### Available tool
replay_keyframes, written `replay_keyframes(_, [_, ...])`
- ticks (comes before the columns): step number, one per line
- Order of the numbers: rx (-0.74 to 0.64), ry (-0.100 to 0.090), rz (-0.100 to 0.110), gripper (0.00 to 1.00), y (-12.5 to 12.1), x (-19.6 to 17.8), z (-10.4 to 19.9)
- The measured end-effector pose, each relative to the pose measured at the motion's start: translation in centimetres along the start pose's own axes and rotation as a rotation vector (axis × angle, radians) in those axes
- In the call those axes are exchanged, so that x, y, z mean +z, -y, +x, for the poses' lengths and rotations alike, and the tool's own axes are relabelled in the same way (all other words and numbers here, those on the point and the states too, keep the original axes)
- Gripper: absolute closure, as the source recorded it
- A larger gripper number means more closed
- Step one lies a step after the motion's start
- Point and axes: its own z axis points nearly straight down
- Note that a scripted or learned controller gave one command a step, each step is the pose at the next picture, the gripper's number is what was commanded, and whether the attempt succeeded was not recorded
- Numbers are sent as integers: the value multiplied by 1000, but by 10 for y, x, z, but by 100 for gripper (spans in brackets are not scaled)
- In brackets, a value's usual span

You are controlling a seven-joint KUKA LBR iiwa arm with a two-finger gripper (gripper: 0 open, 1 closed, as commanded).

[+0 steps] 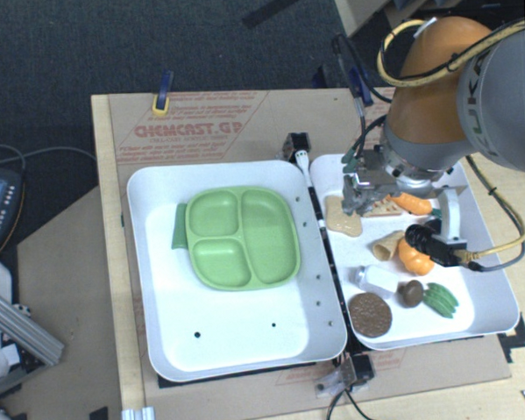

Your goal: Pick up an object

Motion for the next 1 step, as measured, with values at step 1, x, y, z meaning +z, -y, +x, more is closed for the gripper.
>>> replay_keyframes(1, [2, 0, 1, 100, 8, -9, -3])
